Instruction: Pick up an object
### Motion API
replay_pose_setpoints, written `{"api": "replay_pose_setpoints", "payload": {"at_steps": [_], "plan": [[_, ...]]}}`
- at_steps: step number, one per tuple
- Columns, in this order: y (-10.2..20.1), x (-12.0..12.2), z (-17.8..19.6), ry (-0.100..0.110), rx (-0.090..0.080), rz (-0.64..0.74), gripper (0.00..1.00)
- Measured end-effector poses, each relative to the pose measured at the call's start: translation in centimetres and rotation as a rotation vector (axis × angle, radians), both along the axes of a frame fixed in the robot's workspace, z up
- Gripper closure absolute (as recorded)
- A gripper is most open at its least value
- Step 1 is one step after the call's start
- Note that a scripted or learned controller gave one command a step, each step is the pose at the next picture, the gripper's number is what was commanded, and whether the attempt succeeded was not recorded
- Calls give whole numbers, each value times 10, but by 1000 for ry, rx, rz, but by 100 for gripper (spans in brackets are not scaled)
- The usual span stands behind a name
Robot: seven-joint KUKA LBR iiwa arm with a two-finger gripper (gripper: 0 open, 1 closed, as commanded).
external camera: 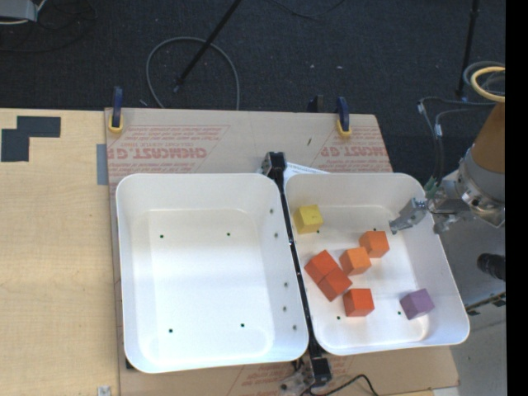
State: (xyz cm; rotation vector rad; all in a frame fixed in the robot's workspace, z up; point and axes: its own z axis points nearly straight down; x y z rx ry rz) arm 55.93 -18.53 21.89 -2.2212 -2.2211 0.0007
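Bench stock, taken with the yellow cube (310, 218) as reference mark. Right bin (441, 264), shallow and white, holds seven blocks. The yellow cube lies in its upper left part, close to the wall shared with the left bin (132, 221). Below and right of the yellow cube sits a tight cluster: two red-orange cubes (328, 274) touching one another, a lighter orange cube (355, 260) just beside them, and a further orange cube (374, 242) touching that one on its upper right side. A red-orange cube (358, 302) lies lower, near the cluster but apart from it. A purple cube (417, 304) lies farthest from the yellow cube, toward the bin's lower right corner and apart from all others. Gripper (410, 214) is to the right of the yellow cube at about the same height in the camera view, over the bin's right rim, well apart from it. Its metal fingers point left toward the blocks; nothing shows between them, and whether they are spread or pressed together cannot be told at this size. The nearest block to the gripper is the upper orange cube, below and left of it and not touching. Both bins rest on a cardboard sheet (206, 143) held by two clamps (341, 116) at its far edge, above the yellow cube.
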Motion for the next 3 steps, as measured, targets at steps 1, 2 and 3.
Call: {"api": "replay_pose_setpoints", "payload": {"at_steps": [1, 2, 3], "plan": [[-7, -12, -116, -8, -2, 1, 0], [24, 44, -122, -11, -3, -2, 0], [82, 94, -132, -1, 1, 4, 0]]}}
